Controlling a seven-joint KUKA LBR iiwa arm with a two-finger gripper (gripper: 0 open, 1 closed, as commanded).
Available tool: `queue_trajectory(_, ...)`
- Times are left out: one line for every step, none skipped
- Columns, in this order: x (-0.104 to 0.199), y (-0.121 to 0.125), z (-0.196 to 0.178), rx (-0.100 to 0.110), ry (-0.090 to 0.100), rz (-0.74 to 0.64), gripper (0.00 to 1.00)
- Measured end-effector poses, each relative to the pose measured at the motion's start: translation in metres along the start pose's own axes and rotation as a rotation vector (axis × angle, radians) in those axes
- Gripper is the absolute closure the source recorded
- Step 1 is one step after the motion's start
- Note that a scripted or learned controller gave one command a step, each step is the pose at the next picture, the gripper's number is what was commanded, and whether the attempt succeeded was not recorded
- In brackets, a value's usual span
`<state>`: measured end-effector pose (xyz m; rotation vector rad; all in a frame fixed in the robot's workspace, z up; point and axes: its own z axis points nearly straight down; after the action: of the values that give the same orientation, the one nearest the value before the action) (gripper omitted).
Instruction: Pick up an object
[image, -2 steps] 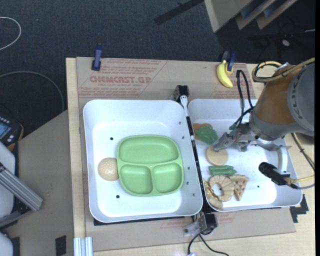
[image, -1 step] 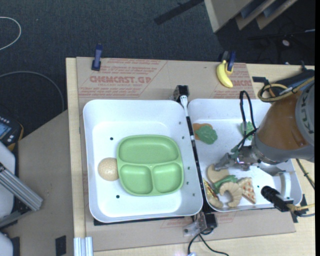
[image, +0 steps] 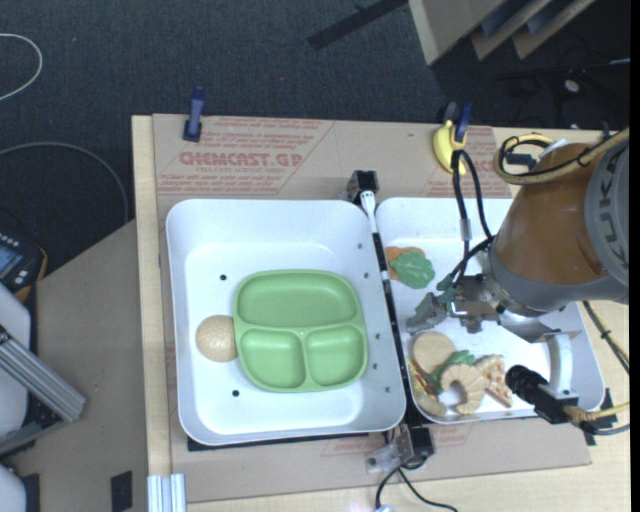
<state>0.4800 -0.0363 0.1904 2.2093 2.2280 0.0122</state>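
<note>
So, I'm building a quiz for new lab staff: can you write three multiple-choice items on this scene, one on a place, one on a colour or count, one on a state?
1. Where does the round beige ball lie?
A. In the right bin
B. In the left bin, against the tray's left edge
C. On the cardboard

2. How many compartments has the green tray?
A. Two
B. Three
C. Five

3. How does the tray sit?
A. Flat, open side up
B. Upside down
C. Leaning on the bin wall

Key: 1 B, the ball touches the tray inside the left bin. 2 B, one wide section above two small ones. 3 A, its hollows face up.
</note>
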Motion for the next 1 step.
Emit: queue_trajectory(-0.0053,0.0,-0.0047,0.005,-0.003,0.009,1.0)
